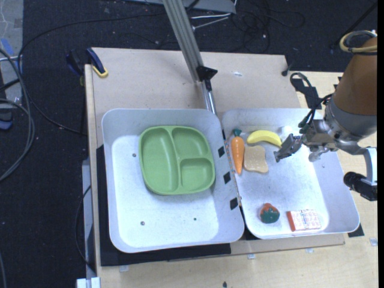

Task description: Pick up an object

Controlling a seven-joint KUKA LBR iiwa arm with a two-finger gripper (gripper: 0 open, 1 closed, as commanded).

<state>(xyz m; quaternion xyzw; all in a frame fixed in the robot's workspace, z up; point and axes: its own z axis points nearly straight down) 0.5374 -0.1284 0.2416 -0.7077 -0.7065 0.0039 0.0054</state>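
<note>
as the task names no single object, i look at what lies in the right bin [336, 203], seen in the camera view from above. the gripper [297, 147] hangs over the upper part of this bin, just beside the right end of the banana [264, 137], and i see nothing between its parts. the grasping end is dark and blurred, so i cannot tell how it stands.

the banana lies near the bin's far edge, and it touches or almost touches the beige slice [256, 159] below it, which looks like toy bread. the carrot [237, 153] lies along the left wall of the bin, close to the slice. nearer to me, well apart from these, lie a small red and green round thing [269, 213] and a flat red and white packet [305, 219].

i judge all of them to be light toy food, probably hard smooth plastic, so they may slip or roll. the banana is best taken across its middle, where it is narrow. the carrot is so close to the wall that there is little room. the flat packet and the slice give little height to catch.

the left bin [120, 179] carries a green divided plate [177, 159]. the arm [360, 95] is cut off at the right edge, and what the round thing is, i cannot make out.
</note>
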